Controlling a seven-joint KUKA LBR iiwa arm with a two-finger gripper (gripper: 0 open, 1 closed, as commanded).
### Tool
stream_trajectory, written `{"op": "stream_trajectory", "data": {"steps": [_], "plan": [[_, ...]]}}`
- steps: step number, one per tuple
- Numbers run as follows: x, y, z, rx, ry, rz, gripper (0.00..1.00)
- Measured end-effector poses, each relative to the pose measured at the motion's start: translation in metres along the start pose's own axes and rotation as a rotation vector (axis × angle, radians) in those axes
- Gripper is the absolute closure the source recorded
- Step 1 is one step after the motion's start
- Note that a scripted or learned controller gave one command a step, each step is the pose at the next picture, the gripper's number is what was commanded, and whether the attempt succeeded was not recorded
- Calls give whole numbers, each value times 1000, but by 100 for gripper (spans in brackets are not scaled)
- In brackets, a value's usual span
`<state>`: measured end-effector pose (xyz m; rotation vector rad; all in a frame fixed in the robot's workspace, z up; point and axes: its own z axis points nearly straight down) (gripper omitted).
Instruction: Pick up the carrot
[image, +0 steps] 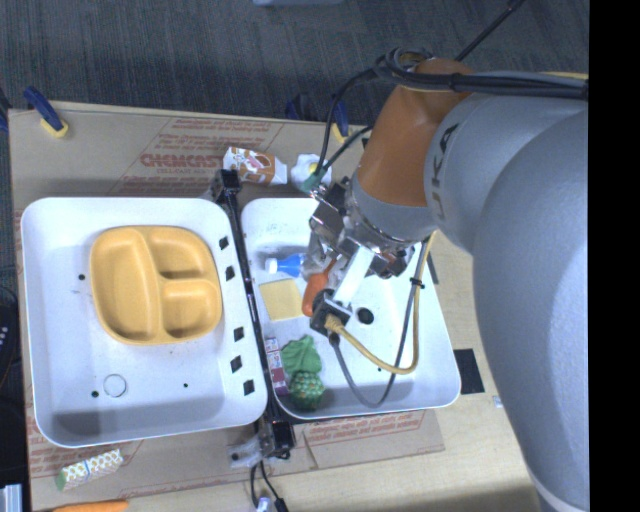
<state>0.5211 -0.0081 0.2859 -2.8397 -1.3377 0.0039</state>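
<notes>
Two white bins side by side on a cardboard sheet (200, 140).

Left bin (60, 300): a yellow divided plate (150, 285) lies in its upper half, the rest of the floor bare.

Right bin (425, 375): the arm (480, 160) enters from the upper right of the frame and covers the bin's upper right part. The gripper (326, 264) hangs low over the bin's upper middle. Whether it is released or clenched cannot be told, as the wrist hides it from above.

Carrot (316, 287): a short orange piece, centre-left of the right bin, just below the gripper and partly hidden by it. Contact cannot be told.

- A blue item (288, 265) lies left of the gripper, near the bin's upper left.
- A yellow square slice (282, 298) lies flat just below the blue item and just left of the carrot.
- A green leafy lump (302, 360) lies lower left in the bin, apart from the carrot.
- A dark red packet (275, 368) lies beside the lump, against the bin's left wall.

Outside the bins:

- A small orange-and-white packet (250, 163) sits on the cardboard above the gap between the bins.
- A blue clamp (45, 110) sits at the upper left of the frame.
- A patterned wrapper (90, 468) lies at the lower left.
</notes>
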Motion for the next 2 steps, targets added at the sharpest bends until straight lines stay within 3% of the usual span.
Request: {"op": "stream_trajectory", "data": {"steps": [1, 2], "plan": [[24, -44, 48, 3, -2, -45, 100], [-7, -52, 9, 1, -1, 115, 100]]}}
